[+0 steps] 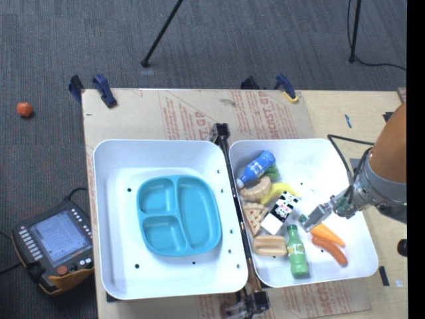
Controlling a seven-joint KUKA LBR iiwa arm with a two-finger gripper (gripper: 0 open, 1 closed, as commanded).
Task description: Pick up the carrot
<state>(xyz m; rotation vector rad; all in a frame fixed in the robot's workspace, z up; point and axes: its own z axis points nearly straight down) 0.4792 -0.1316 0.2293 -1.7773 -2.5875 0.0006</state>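
Carrot: We find the carrot [328,234], a short orange piece, lying on the floor of the right bin [312,153], near that bin's right wall and toward its front edge. It lies flat, pointing down and to the right.

Second orange piece: Another orange item [332,252], redder and a little longer, lies just beside the carrot on its front side. The two are close enough that we judge a grab could catch both.

Gripper: The gripper [317,214] sits just above and to the left of the carrot, its tip close to the carrot's near end. We cannot tell whether the fingers are apart or together, and nothing is visibly held.

Arm: The arm [388,171] reaches in from the right, low over the bin, which fits an approach to the carrot.

Neighbours: A green bottle [297,250] stands just left of the carrot. Further left we see a blue bottle [256,167], a waffle [254,216] and other toy foods crowded along the bin's left side.

Left bin: The left bin [113,178] holds a blue divided tray [178,214], well apart from the carrot.

Progress: We judge the pick not yet made.
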